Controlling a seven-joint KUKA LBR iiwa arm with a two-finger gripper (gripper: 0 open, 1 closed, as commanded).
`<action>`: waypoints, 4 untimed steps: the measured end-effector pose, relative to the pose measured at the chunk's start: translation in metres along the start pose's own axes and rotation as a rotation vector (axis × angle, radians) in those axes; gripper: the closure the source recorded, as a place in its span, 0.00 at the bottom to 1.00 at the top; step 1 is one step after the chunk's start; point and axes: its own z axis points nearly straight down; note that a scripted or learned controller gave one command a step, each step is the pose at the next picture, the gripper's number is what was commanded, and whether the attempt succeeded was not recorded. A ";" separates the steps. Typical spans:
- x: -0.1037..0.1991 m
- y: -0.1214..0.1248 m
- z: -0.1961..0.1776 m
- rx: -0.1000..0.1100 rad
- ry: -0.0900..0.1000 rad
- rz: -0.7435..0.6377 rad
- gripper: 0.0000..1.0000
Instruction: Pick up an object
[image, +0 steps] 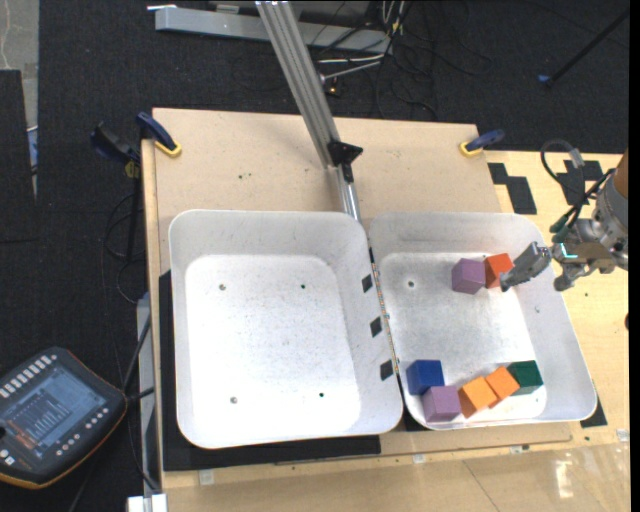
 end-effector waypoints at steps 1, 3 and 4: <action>0.000 0.001 -0.002 -0.004 -0.001 0.000 0.00; 0.009 0.006 0.099 0.001 0.000 0.002 0.00; 0.000 0.001 0.157 0.002 0.000 0.003 0.00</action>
